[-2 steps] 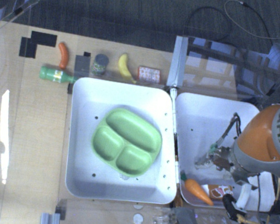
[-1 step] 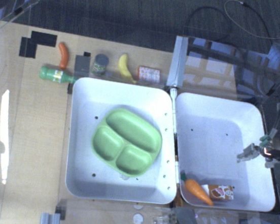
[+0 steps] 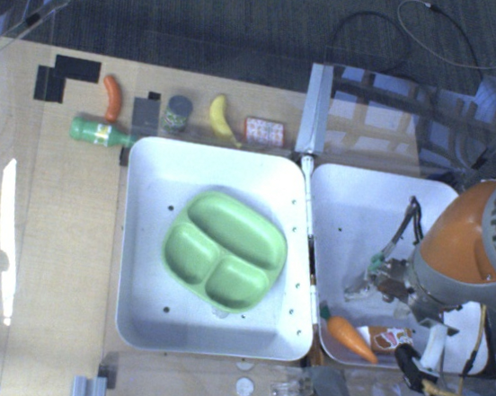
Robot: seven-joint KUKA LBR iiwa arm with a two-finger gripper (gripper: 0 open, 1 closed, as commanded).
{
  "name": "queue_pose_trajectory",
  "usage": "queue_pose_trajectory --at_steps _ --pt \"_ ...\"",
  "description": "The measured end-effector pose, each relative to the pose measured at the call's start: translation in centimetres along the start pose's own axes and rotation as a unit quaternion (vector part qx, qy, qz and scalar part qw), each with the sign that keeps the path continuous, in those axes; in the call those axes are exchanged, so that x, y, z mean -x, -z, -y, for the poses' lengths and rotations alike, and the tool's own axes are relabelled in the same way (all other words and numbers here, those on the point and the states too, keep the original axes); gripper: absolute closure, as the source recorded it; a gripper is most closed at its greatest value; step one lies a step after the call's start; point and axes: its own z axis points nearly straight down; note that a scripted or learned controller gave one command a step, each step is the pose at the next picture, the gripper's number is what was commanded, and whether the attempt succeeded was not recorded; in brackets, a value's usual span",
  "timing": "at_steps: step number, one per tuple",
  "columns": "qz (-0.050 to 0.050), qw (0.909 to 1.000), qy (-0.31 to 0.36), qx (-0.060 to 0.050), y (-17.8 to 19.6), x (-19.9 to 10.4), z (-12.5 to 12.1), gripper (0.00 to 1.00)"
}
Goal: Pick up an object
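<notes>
You have the arm (image 3: 473,245) entering from the right edge, bent low over the right bin (image 3: 355,207), its orange band uppermost and the grey wrist beneath it angled down toward the bin's near half. The gripper (image 3: 382,283) sits low inside that bin, left of the wrist, close to the bin floor. Whether it is wide, narrow or holding anything, you cannot tell: the end of the tool is too small and cluttered to read.

The nearest candidate for picking is the carrot (image 3: 349,337), lying in the near left corner of the right bin, tilted, just below the gripper and apart from it. Beside the carrot, to its right, lies a small red-and-white packet (image 3: 390,335), partly covered by the arm's hardware.

The left bin (image 3: 145,224) holds a green three-compartment tray (image 3: 225,250), set at a slant near the middle.

Along the bench behind the left bin you have a row: green bottle (image 3: 100,133), sausage (image 3: 112,98), a dark can (image 3: 178,113), banana (image 3: 220,117), and a red-and-white box (image 3: 264,131).
</notes>
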Motion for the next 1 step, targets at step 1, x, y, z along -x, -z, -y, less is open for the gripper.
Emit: queue_pose_trajectory --at_steps 1 --pt "0.002 0.9733 0.229 0.007 -1.41 -1.46 -0.01 0.0"
